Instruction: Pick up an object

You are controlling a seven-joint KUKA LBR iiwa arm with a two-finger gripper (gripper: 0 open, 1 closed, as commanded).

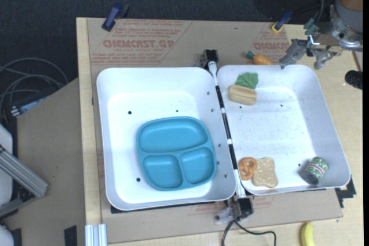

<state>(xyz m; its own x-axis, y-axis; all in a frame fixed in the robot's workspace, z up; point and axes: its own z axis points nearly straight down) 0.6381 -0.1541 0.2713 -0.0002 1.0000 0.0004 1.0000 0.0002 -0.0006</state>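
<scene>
My gripper (pixel 304 59) hangs over the back rim of the right bin (pixel 300 124), near its far right corner. Its two fingers stand apart, open, with nothing between them. Inside that bin a tan bread roll (pixel 243 95) lies at the back left, touching a green leafy piece (pixel 248 79). Near the front left sit an orange pretzel (pixel 247 167) and a slice of toast (pixel 265 173), side by side. A small green and white round object (pixel 315 169) rests in the front right corner. All of these lie well apart from the gripper.
The left bin (pixel 115 124) holds a blue divided plate (pixel 176 152). An orange carrot (pixel 262 59) lies on the bench behind the right bin, left of the gripper. A yellow banana (pixel 307 234) sits at the front edge. Blue clips (pixel 114 16) lie at the back.
</scene>
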